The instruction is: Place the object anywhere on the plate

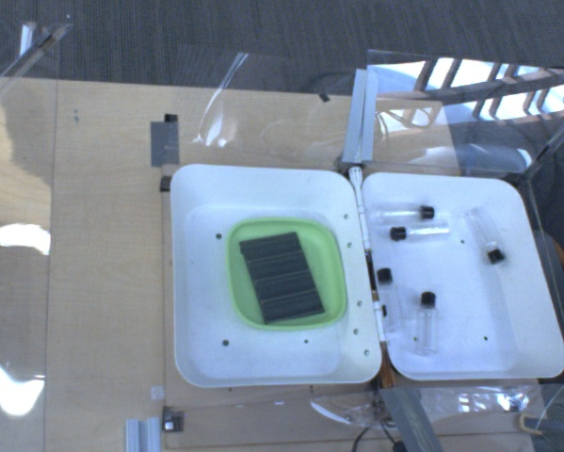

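A square lime-green plate (333, 273) sits in the middle of the left white bin (197, 281). A dark grey ribbed rectangular block (281, 277) lies flat on the plate, turned slightly off square, with green rim showing on all sides of it. Nothing touches the block.
The right white bin (531, 323) holds several small clear vials with black caps, among them one near its back (409, 216), one at the right (484, 236) and one toward the front (426, 323). A clear panel and a metal frame (470, 83) stand behind the bins.
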You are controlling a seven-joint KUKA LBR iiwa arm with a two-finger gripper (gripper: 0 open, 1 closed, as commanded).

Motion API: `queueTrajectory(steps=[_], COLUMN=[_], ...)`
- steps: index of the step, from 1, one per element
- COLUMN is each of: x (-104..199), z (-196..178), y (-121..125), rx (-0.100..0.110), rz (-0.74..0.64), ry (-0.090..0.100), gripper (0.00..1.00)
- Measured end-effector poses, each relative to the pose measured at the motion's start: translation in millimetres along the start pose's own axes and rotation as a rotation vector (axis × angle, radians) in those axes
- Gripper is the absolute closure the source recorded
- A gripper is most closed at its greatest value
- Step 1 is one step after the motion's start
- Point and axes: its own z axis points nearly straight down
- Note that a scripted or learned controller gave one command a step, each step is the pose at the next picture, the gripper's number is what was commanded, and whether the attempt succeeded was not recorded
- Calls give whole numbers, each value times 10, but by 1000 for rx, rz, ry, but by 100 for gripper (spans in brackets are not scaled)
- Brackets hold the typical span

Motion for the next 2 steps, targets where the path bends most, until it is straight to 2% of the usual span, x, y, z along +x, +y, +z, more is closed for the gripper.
queueTrajectory(steps=[2], x=[0], z=[0], y=[-1], rx=[0], rz=[0], ry=[0], gripper=[0])
